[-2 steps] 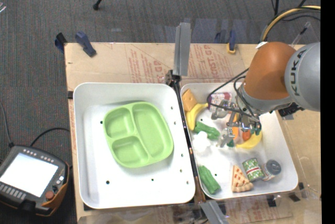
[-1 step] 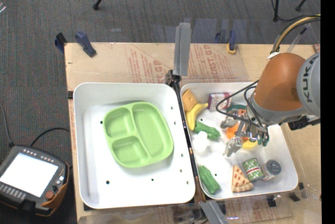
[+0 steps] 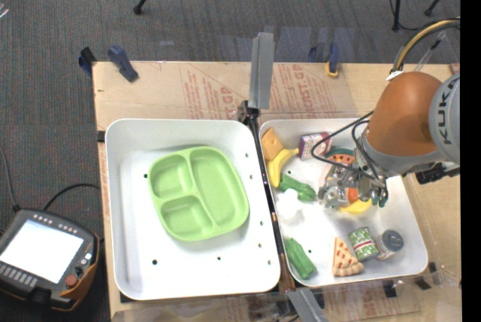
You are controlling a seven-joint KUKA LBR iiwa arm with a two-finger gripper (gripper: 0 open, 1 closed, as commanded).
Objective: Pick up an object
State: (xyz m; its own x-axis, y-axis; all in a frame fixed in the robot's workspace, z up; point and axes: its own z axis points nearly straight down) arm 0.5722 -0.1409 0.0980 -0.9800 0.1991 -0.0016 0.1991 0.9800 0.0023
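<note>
In the right bin (image 3: 415,234), just right of the banana (image 3: 279,165), the gripper (image 3: 347,191) hangs low over an orange-yellow toy (image 3: 356,201). Can't tell finger state, too cluttered. Judgement: drop straight, centre on toy w/o nudging the watermelon slice (image 3: 342,159) beyond it, then close.

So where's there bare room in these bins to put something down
Left bin: bare floor runs all round the green plate, widest along the near edge, and the plate's compartments hold nothing. Right bin: crowded, with banana, pizza slice and cans; only a small patch between them, below the claw.
</note>
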